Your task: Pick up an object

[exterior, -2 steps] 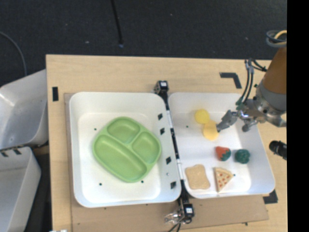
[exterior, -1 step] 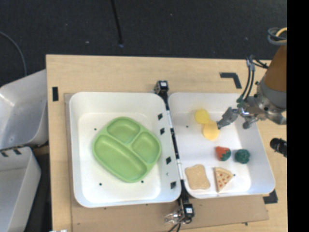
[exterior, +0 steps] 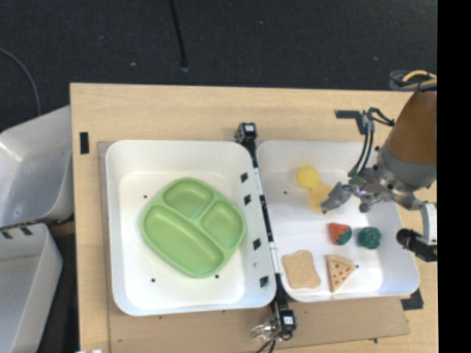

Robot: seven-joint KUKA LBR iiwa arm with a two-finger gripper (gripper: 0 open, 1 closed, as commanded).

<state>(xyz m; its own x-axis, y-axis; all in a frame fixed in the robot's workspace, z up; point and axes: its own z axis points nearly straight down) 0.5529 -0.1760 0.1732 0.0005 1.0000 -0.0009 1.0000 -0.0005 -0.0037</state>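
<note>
You've got the gripper (exterior: 333, 199) over the right bin (exterior: 294, 226) by the yellow toy (exterior: 315, 186); can't tell its state. Toy prob. light, slick plastic; grab across its middle.

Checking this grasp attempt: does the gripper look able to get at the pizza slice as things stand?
Probably yes. The pizza slice lies flat and uncovered in the right bin, apart from the bread; the gripper is up by the yellow pieces.
</note>
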